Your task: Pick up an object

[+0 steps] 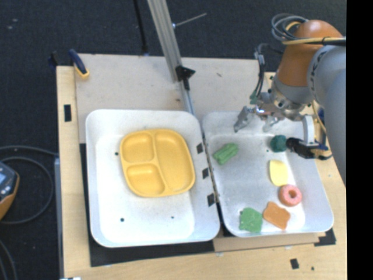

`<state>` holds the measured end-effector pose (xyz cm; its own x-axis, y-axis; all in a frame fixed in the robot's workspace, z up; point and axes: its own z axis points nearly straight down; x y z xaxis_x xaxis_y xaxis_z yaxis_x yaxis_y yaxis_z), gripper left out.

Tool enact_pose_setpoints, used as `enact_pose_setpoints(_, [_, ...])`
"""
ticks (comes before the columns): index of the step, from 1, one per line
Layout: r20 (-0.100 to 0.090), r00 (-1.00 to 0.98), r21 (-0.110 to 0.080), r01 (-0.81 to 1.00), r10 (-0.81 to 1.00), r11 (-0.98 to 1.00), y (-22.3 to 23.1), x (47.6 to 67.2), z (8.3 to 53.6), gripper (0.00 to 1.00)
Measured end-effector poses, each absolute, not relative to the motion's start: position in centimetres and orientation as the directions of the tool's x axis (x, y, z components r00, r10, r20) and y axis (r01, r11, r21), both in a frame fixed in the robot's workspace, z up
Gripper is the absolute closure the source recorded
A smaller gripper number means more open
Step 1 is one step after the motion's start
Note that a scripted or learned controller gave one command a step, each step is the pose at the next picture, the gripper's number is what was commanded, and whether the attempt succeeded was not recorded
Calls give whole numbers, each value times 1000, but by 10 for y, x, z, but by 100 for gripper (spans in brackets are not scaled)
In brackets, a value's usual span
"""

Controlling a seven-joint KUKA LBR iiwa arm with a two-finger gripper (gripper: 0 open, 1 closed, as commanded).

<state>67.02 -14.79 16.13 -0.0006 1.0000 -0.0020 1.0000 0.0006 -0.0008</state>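
Note:
My gripper (257,119) hangs over the far edge of the right bin (256,182), its fingers spread open with nothing between them. In that bin lie a green oblong piece (225,153) just below and left of the gripper, and a dark green ball (278,143) to its lower right. Farther toward the front are a yellow piece (279,172), a pink donut (290,195), an orange piece (276,215) and a bright green piece (251,220).
The left bin (105,214) holds a yellow divided plate (157,161). A slanted metal post (166,34) rises behind the bins. The grey arm with its orange band (303,57) comes in from the upper right.

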Motion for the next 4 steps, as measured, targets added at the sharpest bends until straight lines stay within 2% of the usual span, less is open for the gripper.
enact_pose_setpoints(1, [-4,-2,6,1000,1000,2,-149,672,176,100])
enact_pose_setpoints(2, [-2,-3,8,1000,1000,3,-151,679,239,100])
enact_pose_setpoints(3, [-2,-3,1,1000,1000,3,-153,680,229,100])
enact_pose_setpoints(4, [0,-6,0,1000,1000,6,-98,660,226,100])
